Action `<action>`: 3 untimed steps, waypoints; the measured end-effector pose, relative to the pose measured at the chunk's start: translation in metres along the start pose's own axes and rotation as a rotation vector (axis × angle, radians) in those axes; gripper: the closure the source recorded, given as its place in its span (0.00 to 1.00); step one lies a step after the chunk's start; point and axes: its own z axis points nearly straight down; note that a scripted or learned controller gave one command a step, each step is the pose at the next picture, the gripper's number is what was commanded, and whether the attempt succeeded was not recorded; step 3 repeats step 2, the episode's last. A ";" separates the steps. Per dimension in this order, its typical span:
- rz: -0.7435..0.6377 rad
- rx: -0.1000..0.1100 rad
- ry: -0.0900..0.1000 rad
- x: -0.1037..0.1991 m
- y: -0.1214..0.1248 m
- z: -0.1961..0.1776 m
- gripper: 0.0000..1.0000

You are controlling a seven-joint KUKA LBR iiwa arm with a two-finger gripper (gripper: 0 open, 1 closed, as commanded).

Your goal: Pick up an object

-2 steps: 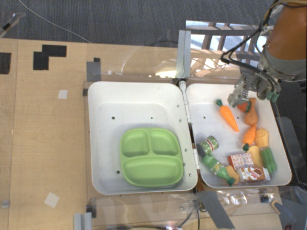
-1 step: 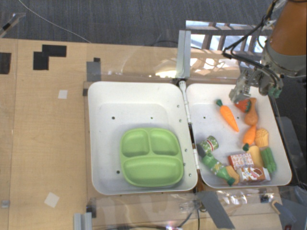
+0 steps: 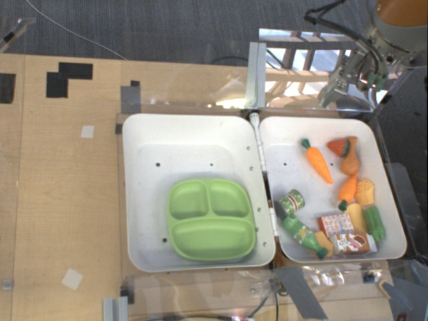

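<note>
While left bin (image 3: pixel 144 146) holds green tray (image 3: pixel 211 219), right bin (image 3: pixel 284 139) holds toy food (image 3: pixel 319 164).

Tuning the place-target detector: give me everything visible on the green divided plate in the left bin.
The green divided plate is a light green tray with rounded corners and looks like matte plastic. It has three compartments: two smaller ones along its far side and one long one along its near side, with raised ridges between them. It lies flat and right way up on the floor of the left bin, in the near right part, turned slightly askew to the bin walls. Nothing lies in it, and nothing else touches it.
</note>
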 end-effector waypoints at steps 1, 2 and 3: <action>-0.009 0.003 0.005 -0.024 -0.002 0.020 1.00; 0.019 0.001 0.003 -0.019 0.014 0.026 1.00; 0.019 0.001 0.003 -0.019 0.014 0.026 1.00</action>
